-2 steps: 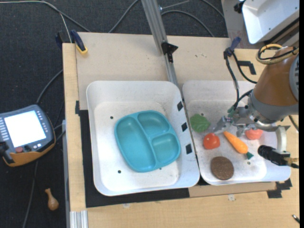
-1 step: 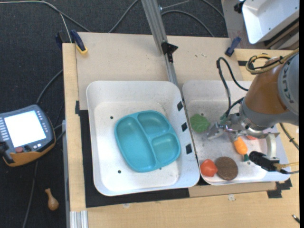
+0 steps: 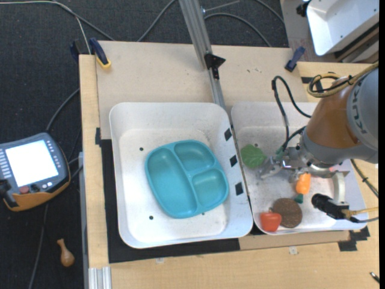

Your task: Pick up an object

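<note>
PICK NOT YET MADE: The robot's gripper (image 3: 272, 166) hung low over the right bin (image 3: 258, 116), reaching in from the right, with nothing visibly lifted. Four small items lay on the bin floor. A green piece (image 3: 253, 156) sat just left of the gripper tip, close enough that contact could not be ruled out. An orange piece (image 3: 303, 183) lay just beside the wrist on its near side. A brown disc (image 3: 288, 212) and a red piece (image 3: 271, 221) rested touching each other at the bin's near edge.

Whether the gripper was open or closed could not be told from this slanted view, since its metal tip blurred into the speckled floor. No item showed between its jaws, so no grasp could be claimed. Judging by the pose, the green piece looked the likeliest target, and the whole of the job was left to do: close on an item and raise it clear.

In the left bin (image 3: 129, 161), a teal divided plate (image 3: 187, 177) lay flat, well apart from the arm.
</note>
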